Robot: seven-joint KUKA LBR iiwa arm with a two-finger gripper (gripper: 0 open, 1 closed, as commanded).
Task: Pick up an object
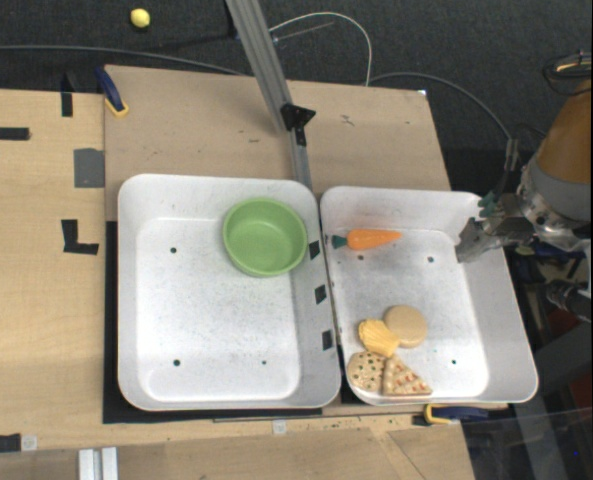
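We see the counter (pixel 206 118), a tan board carrying two shallow white bins side by side. The left bin (pixel 166 318) holds a green bowl (pixel 265 236) in its upper right part, upright and near the shared wall. The right bin (pixel 456 308) holds the smaller items.

The arm (pixel 566 158) enters from the right edge, with its orange band uppermost and the grey wrist below it. The gripper (pixel 473 238) sits over the right bin's upper right corner, close to the rim and well apart from all items. We see dark hardware at its tip, but we cannot tell how far the jaws stand apart, and we see nothing between them.

An orange carrot (pixel 373 238) lies flat near the right bin's upper left wall. In the lower left corner we see a cluster of touching pieces: a tan round cookie (pixel 407 324), a yellow piece (pixel 377 337), a round cracker (pixel 365 371) and a pizza slice (pixel 406 379).
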